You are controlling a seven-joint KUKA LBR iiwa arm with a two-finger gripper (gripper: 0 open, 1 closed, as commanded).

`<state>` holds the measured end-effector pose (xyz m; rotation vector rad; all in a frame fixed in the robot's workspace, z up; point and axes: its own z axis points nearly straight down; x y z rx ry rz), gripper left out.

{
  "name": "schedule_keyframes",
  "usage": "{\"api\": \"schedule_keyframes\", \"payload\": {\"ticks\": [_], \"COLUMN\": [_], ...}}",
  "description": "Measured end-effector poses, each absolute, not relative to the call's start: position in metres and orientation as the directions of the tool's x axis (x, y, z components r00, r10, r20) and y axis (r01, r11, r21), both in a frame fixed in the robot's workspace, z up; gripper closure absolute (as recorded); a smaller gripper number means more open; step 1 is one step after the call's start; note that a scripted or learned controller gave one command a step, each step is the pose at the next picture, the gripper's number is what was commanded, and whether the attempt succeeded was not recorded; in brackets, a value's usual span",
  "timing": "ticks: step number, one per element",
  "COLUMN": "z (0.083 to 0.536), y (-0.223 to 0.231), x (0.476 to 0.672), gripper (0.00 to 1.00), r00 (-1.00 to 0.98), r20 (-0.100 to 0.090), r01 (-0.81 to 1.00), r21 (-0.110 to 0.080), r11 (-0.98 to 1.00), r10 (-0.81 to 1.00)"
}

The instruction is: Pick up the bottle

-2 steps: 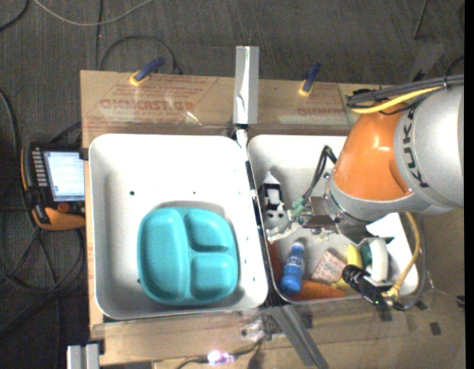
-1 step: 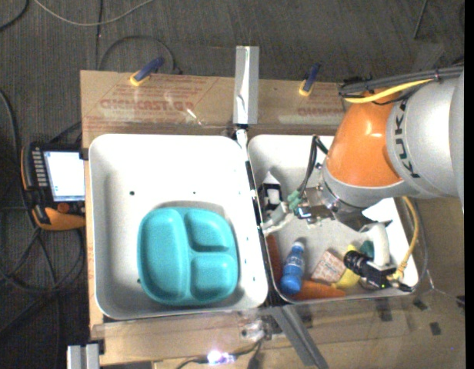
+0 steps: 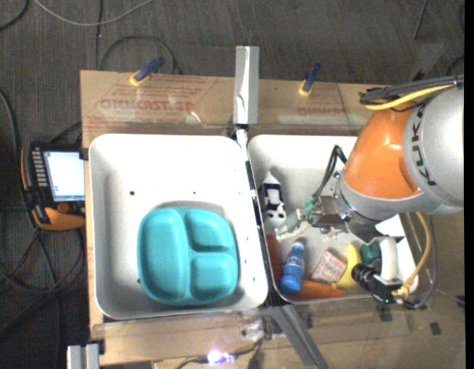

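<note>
The bottle [image 3: 293, 267] is blue with a white cap and lies in the right bin [image 3: 298, 156] near its front left corner, cap pointing to the back. My gripper [image 3: 301, 215] hangs just above and behind the cap, under the orange wrist band [image 3: 382, 167]. Nothing shows as held in it. The arm hides much of the bin's right half.
A black-and-white toy [image 3: 272, 198] stands by the right bin's left wall. An orange carrot [image 3: 323, 289], a tan packet [image 3: 328, 266], a yellow item [image 3: 349, 261] and a dark green item [image 3: 368, 258] crowd the bottle's right. The left bin [image 3: 114, 167] holds a teal divided tray [image 3: 189, 254].
</note>
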<state>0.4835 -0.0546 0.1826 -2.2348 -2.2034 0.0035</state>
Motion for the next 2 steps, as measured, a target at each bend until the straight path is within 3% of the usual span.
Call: {"api": "schedule_keyframes", "payload": {"ticks": [1,2], "z": [0.183,0.183], "y": [-0.039,-0.058], "x": [0.484,0.483], "gripper": [0.00,0.00], "r00": [0.043,0.059], "r20": [0.000,0.000], "r01": [0.999,0.998], "r21": [-0.003,-0.004], "r11": [-0.043,-0.059], "r10": [0.999,0.998]}}
